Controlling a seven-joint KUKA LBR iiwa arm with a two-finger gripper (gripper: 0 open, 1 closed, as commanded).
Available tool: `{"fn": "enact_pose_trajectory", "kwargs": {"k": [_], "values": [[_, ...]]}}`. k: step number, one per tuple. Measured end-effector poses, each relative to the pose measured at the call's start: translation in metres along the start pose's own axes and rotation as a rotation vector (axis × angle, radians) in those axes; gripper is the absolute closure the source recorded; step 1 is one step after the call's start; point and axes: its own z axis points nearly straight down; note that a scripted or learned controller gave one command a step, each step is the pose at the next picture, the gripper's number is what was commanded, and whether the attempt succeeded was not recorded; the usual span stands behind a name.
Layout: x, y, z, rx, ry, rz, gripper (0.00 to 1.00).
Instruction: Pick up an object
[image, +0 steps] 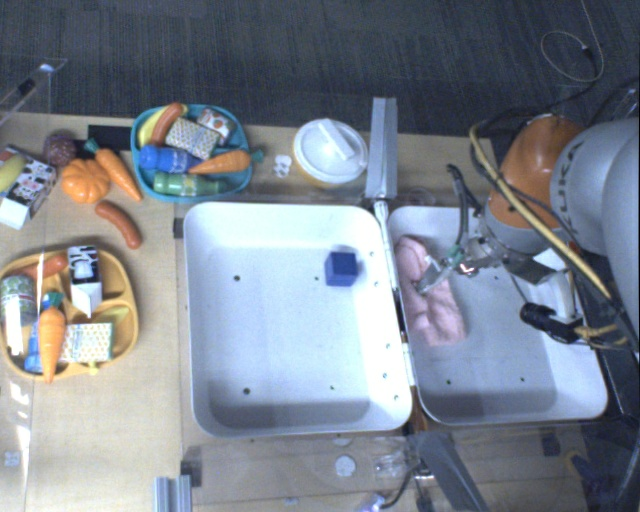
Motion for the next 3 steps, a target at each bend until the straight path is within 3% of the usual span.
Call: {"fn": "enact_pose_trajectory", "kwargs": {"k": [1, 2, 3], "values": [[0.000, 0.006, 0.006, -0.003, -0.001, -0.015, 0.00], [-0.021, 0.025, -0.044, 0.008, 0.002, 0.157, 0.00], [-0.003, 0.013, 0.008, -0.002, 0.000, 0.080, 0.00]]}}
